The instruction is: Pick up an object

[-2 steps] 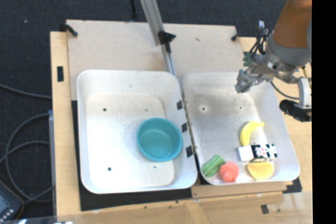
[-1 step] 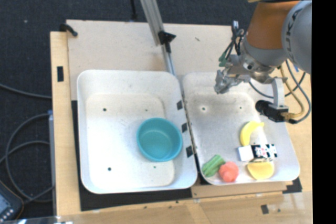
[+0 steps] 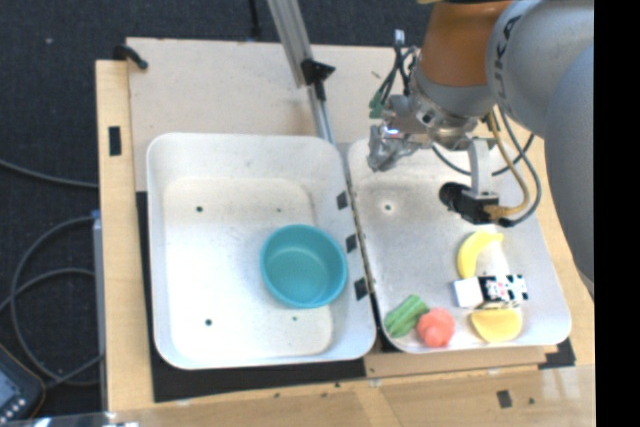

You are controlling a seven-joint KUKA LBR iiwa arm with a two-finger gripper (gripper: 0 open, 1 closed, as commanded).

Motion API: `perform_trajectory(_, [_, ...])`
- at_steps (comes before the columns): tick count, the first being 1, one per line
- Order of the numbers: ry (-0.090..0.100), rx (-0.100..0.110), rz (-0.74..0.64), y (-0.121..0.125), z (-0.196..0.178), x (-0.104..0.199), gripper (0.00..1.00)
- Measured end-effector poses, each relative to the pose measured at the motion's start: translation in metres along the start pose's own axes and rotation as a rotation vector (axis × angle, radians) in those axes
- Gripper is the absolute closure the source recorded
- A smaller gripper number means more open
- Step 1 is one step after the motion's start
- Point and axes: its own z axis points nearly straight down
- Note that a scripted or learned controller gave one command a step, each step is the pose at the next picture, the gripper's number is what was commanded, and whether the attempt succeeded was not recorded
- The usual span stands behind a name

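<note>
Nearest the camera, a red ball (image 3: 435,327), green pepper-shaped toy (image 3: 404,315) and yellow banana-shaped toy (image 3: 478,252) cluster at the right white bin's (image 3: 400,225) front edge; none is picked yet. Well apart, the gripper (image 3: 383,152) hovers over the bin's far corner, nothing visible between its fingers. Next it must travel toward the cluster and descend.

Teal bowl (image 3: 303,264), green pepper (image 3: 405,315), red tomato (image 3: 435,327), yellow banana (image 3: 477,252), white bins (image 3: 180,215).

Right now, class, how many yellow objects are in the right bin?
2. One yellow piece lies near the bin's right side, above a small black-and-white box; the other lies just below that box, at the front rim. More may hide under the arm.
</note>
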Motion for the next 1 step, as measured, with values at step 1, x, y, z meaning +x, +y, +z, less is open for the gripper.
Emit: perform_trajectory(1, [-0.001,0.003,0.001,0.0016,0.0104,0.0562,1.00])
